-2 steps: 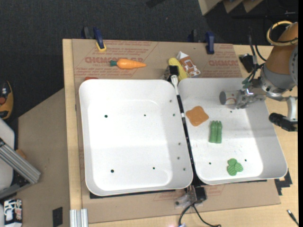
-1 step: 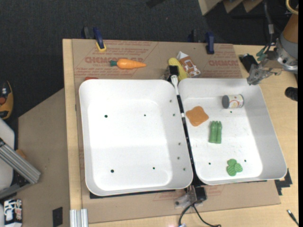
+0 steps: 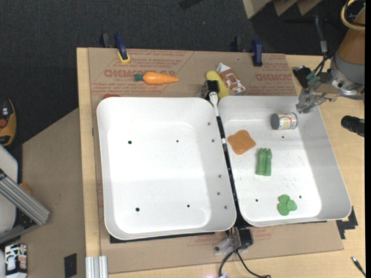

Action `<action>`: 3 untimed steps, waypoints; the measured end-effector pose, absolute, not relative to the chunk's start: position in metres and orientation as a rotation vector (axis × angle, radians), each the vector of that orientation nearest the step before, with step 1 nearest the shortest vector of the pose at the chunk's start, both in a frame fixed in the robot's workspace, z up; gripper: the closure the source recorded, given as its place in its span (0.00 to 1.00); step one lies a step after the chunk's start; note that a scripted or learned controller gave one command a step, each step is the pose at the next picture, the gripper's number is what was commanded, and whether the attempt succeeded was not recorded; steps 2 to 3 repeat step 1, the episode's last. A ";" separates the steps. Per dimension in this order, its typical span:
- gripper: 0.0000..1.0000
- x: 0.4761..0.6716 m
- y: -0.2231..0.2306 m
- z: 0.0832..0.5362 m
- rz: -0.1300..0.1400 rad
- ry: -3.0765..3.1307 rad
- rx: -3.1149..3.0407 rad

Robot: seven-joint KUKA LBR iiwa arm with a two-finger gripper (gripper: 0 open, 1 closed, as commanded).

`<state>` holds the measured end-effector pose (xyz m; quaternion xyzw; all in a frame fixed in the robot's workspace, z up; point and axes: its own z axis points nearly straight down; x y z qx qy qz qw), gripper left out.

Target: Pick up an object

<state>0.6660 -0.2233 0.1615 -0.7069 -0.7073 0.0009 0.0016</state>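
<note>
1. The bench (image 3: 58,155) carries 2 shallow white bins side by side: the left bin (image 3: 116,120) in the centre-left of the frame and the right bin (image 3: 324,161) in the centre-right.
2. The arm (image 3: 351,57) enters from the upper right of the frame. The gripper (image 3: 306,104) sits over the upper right corner of the right bin, above its rim.
3. The state of the jaws cannot be determined at this resolution. No object is visible between them.
4. The right bin contains 4 objects:
   - a small can (image 3: 284,121) lying on its side in the upper part of the bin, just left of and below the gripper;
   - an orange flat piece (image 3: 241,142) near the bin's left wall;
   - a green ridged piece (image 3: 264,161) near the centre, just below and right of the orange flat piece;
   - a green leafy piece (image 3: 286,205) near the lower edge.
5. Behind the bins, on the cardboard sheet (image 3: 191,68) in the upper part of the frame, lie a toy carrot (image 3: 157,79) and a yellow item (image 3: 215,80) beside a small carton (image 3: 233,81).
6. 2 blue clamps (image 3: 122,48) hold the sheet's far edge.
</note>
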 end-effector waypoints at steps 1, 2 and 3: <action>1.00 0.607 -0.178 0.185 -0.001 -2.221 -2.218; 1.00 0.607 -0.178 0.185 -0.001 -2.221 -2.218; 1.00 0.607 -0.178 0.185 -0.001 -2.221 -2.218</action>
